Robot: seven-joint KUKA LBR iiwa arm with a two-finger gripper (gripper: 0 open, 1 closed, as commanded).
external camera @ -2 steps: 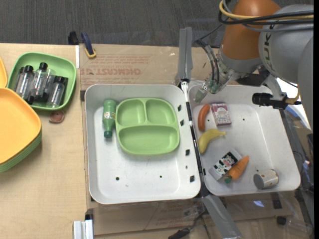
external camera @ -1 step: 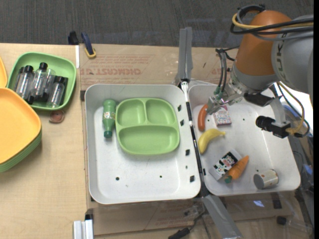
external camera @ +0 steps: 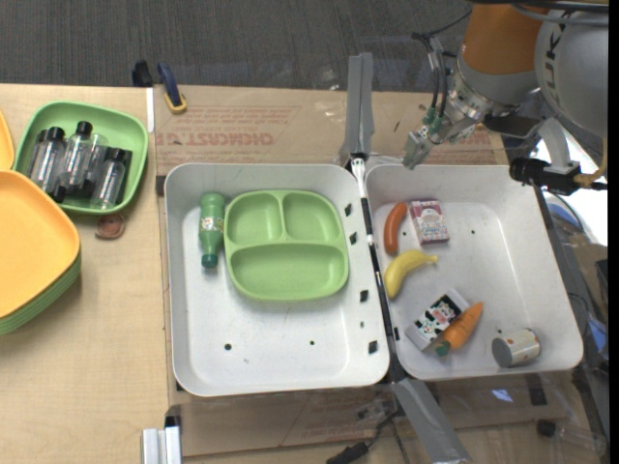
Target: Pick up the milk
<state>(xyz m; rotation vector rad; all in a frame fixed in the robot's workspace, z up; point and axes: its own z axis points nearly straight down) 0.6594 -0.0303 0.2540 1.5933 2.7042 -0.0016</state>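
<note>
Up at the back edge of the right bin (external camera: 551, 259), the gripper (external camera: 418, 153) hangs from the grey arm (external camera: 503, 56) with its orange band, and I cannot tell how it is set. Nothing is seen in it. It sits over the bin's far left corner, well apart from the milk (external camera: 432, 319). The milk is a small flat carton, white with black cow spots, lying on its side near the front of the right bin. A carrot (external camera: 462, 326), orange and pointed with a green end, lies across it and touches it. Just beside them at the front right is a small shiny tin can (external camera: 515, 348) on its side. Near the middle left is a curved yellow banana (external camera: 406, 270). Behind it a smooth red-orange sausage (external camera: 393, 228) stands next to a little pink and white box (external camera: 427, 221); its writing is too small to read. Both bins are white, smooth and shallow with round corners. In the left bin (external camera: 280, 356) lies a light green plate (external camera: 286, 244) with three parts, and a small green bottle (external camera: 211, 228) lies just to its left. Under the bins is brown cardboard (external camera: 251, 129) with red writing that reads upside down and is too blurry to make out. On the wooden bench (external camera: 87, 394) to the left, a green tray (external camera: 131, 138) holds clear bottles with black caps, near a stack of orange plates (external camera: 34, 259).
</note>
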